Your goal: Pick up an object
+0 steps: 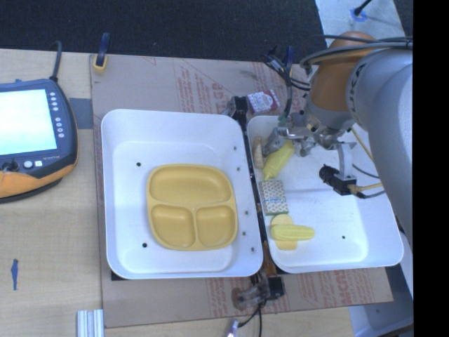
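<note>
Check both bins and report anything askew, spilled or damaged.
Nothing looks spilled or broken. The yellow divided plate lies flat in the left bin, turned slightly off square to its walls. In the right bin, a yellow corn cob, a patterned packet and a yellow toy crowd the left wall, near the gripper.

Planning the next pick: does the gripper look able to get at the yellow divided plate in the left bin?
Probably yes: the yellow divided plate lies alone and uncovered, though the gripper hangs over the right bin.
</note>
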`<move>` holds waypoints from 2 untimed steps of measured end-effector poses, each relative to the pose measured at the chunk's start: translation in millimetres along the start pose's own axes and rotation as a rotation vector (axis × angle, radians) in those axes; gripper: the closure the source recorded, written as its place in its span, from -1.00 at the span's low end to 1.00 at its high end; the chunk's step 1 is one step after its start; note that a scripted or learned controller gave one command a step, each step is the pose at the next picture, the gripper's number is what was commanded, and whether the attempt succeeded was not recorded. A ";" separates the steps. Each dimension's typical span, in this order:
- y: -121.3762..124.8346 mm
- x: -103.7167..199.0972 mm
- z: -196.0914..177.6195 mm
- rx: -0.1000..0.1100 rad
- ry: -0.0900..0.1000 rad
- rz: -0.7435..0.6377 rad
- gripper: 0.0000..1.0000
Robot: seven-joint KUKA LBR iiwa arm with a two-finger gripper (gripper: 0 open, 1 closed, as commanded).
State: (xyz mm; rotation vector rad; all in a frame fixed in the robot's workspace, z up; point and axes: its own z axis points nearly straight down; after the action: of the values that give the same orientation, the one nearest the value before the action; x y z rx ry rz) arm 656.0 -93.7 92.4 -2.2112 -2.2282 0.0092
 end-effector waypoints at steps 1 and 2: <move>0.1 -1.4 0.1 -0.001 0.001 0.002 -1.00; 0.1 -1.9 -10.3 0.001 0.002 0.000 1.00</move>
State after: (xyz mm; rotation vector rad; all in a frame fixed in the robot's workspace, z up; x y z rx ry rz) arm 656.2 -95.5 102.6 -2.2097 -2.2266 0.0084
